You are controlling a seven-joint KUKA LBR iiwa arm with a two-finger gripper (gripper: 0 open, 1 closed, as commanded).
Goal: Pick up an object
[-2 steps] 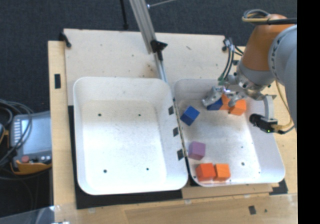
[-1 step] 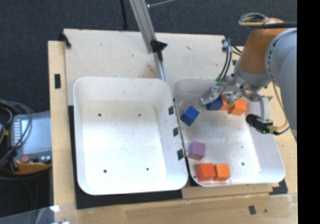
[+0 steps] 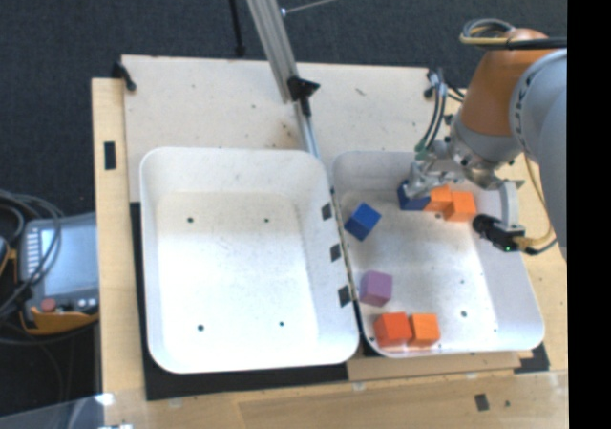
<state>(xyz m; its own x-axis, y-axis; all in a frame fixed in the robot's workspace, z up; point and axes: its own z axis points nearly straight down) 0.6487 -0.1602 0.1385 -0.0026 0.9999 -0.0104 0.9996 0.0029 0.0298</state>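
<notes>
Blocks beside the gripper bear no readable writing; its grasp state cannot be told.

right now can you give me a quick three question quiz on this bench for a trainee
1. True or false: the purple block lies in the left bin.
2. Which block lies nearest the divider between the bins? A) blue block B) orange block by the pincer C) orange pair at the near edge
3. Fill in: the arm's wrist band is ____.

Key
1. False; it lies in the right bin.
2. A
3. orange
</notes>
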